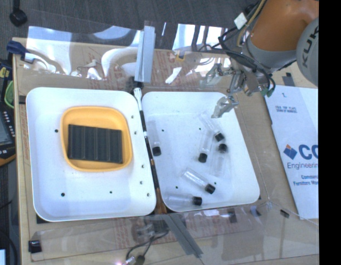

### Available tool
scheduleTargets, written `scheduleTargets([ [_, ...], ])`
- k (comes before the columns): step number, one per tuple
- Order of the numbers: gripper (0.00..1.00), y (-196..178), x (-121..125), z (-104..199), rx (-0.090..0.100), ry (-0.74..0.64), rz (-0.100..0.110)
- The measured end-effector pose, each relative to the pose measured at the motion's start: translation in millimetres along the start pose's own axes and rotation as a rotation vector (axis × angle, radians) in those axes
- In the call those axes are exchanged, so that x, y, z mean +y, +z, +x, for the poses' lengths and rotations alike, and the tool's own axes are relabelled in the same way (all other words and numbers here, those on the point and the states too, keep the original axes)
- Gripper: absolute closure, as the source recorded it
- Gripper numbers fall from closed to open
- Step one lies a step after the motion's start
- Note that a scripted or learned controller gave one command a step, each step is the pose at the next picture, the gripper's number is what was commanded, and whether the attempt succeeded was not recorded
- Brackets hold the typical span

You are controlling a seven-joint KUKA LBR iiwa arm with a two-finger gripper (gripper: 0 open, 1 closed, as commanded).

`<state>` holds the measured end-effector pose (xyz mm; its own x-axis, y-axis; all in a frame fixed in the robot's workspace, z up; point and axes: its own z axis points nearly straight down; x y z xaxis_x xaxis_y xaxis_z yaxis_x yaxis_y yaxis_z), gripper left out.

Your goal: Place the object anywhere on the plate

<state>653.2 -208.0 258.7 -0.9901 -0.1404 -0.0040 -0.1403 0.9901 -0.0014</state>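
Writing on the white sheet [294, 148] at three o'clock is cut off; we read only "CO" and "Engineering". We can't tell the gripper [224, 107] state above the right bin [176, 106]. Vials [199, 180] lie there, yellow plate [95, 118] at nine o'clock.

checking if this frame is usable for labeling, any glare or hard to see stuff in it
In the camera view, glare streaks the clear panel behind the two bins; the clear vials wash out against the right bin, with mainly their black caps reading clearly; the claw looks soft and pale over that bin's upper edge; the yellow plate with its dark ridged insert is crisp and evenly lit.
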Motion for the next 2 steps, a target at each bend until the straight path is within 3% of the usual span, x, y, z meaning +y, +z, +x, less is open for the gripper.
scheduleTargets([
  [1,0.0,63,82,113,0.005,0.015,-0.002],
  [2,1.0,53,82,111,0.003,0.013,0.0],
])
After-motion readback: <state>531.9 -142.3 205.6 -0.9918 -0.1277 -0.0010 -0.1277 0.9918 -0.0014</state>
